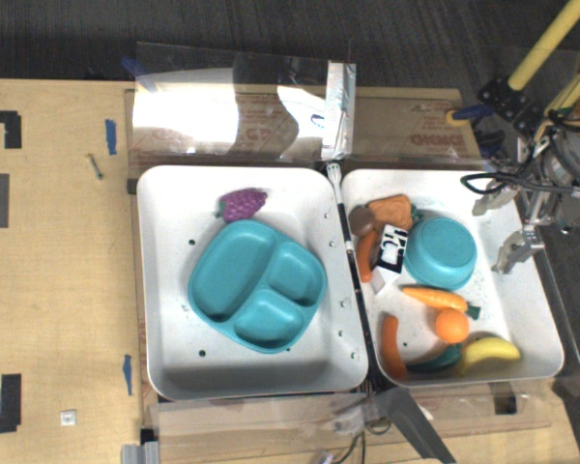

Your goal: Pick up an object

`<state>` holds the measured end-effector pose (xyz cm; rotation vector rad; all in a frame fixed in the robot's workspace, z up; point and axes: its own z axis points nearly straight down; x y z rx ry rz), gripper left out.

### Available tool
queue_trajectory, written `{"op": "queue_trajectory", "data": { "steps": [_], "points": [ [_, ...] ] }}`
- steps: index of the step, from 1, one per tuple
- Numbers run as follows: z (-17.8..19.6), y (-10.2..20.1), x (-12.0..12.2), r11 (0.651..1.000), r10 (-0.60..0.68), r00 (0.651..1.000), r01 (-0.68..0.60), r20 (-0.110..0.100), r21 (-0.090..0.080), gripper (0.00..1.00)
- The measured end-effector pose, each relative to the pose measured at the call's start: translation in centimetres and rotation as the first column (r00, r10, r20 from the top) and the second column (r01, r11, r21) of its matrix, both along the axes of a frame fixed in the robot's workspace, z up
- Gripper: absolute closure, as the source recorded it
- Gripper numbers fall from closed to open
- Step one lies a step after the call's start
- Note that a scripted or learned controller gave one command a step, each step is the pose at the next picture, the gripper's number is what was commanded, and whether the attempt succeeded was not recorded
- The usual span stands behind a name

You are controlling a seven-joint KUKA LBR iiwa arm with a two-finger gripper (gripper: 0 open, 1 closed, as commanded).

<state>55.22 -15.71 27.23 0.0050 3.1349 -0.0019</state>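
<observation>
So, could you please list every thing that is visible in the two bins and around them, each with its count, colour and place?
Divided plate: one, teal, middle of the left bin.
Grapes: one bunch, purple, left bin, touching the plate's far edge.
Bowl: one, teal, right bin, centre.
Carrot: one, orange, just in front of the bowl.
Orange: one, orange, right bin, near side.
Banana: one, yellow, right bin, near right corner.
Black-and-white tag: one, left of the bowl.
Bins: two, white, side by side.
Gripper: one, grey, over the right bin's right edge.
</observation>
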Motion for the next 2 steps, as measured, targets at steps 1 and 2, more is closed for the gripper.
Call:
{"op": "queue_trajectory", "data": {
  "steps": [1, 2],
  "points": [
    [-15.1, 0.6, -3.5, 1.0, 0.022, 1.0, -0.022, -0.011, 0.003, 0.0],
    [-18.3, -2.0, -3.7, 1.0, 0.022, 1.0, -0.022, 0.003, 0.0, 0.0]
  ]
}}
